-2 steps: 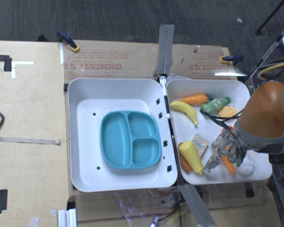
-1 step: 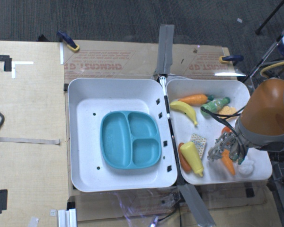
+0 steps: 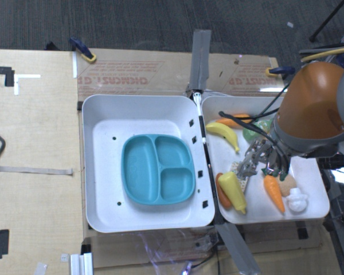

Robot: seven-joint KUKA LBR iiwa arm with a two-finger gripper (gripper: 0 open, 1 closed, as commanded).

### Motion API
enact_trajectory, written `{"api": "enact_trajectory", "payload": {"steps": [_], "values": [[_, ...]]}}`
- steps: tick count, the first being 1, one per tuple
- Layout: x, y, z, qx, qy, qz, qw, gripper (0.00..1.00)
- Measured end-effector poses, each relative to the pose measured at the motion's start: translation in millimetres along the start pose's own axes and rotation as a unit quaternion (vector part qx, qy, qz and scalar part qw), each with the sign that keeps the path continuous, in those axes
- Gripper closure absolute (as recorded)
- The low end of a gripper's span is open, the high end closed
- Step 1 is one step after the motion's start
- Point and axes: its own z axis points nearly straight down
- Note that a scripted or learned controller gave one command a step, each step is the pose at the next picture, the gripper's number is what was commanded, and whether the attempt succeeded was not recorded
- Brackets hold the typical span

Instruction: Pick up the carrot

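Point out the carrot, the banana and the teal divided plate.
carrot (image 3: pixel 273 193): camera view, middle of its orange body.
banana (image 3: pixel 225 132): camera view, middle of its curve.
teal divided plate (image 3: pixel 139 169): camera view, floor of its large compartment.

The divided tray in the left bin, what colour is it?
The divided tray is plain turquoise blue, seen clearly in the camera view.

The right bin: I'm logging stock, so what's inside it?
Right bin holds a carrot, banana, yellow corn and white piece. The arm covers the back corner.
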Motion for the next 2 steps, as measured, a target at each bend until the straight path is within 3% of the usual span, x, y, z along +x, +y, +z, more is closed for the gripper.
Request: {"api": "enact_trajectory", "payload": {"steps": [1, 2], "values": [[-23.3, -50.7, 42.4, 0.0, 0.002, -0.125, 0.9921, 1.0], [-23.3, -50.6, 42.4, 0.0, 0.002, -0.126, 0.9921, 0.0]]}}
